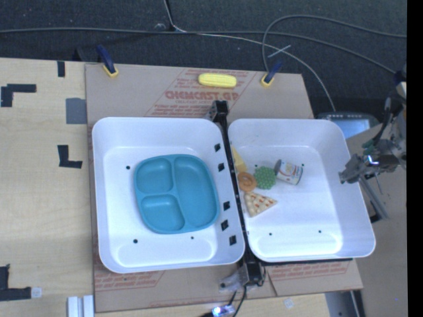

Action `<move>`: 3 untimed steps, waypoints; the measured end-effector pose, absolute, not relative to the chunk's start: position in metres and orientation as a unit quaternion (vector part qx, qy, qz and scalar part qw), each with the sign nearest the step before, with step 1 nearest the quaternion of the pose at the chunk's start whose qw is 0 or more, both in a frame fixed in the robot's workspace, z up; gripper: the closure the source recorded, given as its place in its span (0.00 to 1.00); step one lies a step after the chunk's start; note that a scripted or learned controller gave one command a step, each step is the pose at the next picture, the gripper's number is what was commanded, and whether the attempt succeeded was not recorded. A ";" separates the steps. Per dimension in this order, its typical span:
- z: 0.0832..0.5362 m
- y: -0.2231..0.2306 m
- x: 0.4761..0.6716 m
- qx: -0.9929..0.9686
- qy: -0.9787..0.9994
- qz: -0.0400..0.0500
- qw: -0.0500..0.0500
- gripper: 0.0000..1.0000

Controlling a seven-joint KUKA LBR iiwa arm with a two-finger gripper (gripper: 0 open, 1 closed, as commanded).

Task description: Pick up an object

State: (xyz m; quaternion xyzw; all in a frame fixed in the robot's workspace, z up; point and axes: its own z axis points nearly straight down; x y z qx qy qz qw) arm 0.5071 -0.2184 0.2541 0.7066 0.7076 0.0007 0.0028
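At the right edge we see the hand [357, 171] as a dark, blurred shape just outside the right bin's [330, 243] right wall, and we cannot tell whether it is spread or closed; nothing shows in its grip. The arm behind it is cut off by the frame, leaving only thin rods and cables.

Inside the right bin, well apart from the hand, 5 small items cluster against the left wall. A small can [289, 172] lies on its side, its label too blurred to read. Just beside it to the left sits a green bumpy ball [265, 176], touching an orange ring [246, 181]. Below these lies a waffle-patterned triangular piece [258, 203]. A yellow piece [235, 157] is partly hidden against the divider, so we cannot make out its shape.

The left bin [112, 243] holds 1 blue divided plate [176, 193] with 3 compartments, lying flat near the middle.

Both bins rest on a cardboard sheet [132, 98] on the desk [39, 197]. Behind the bins, a yellow banana-shaped object [217, 80] lies on the cardboard between 2 blue-and-yellow clamps [107, 63] at its rear edge. Black cables [198, 32] run across the dark floor beyond.
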 end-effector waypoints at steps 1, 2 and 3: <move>0.250 -0.174 0.519 0.705 0.709 0.000 0.000 1.00; 0.255 -0.121 0.521 0.705 0.710 0.000 0.000 1.00; 0.239 -0.067 0.525 0.705 0.709 0.000 -0.001 1.00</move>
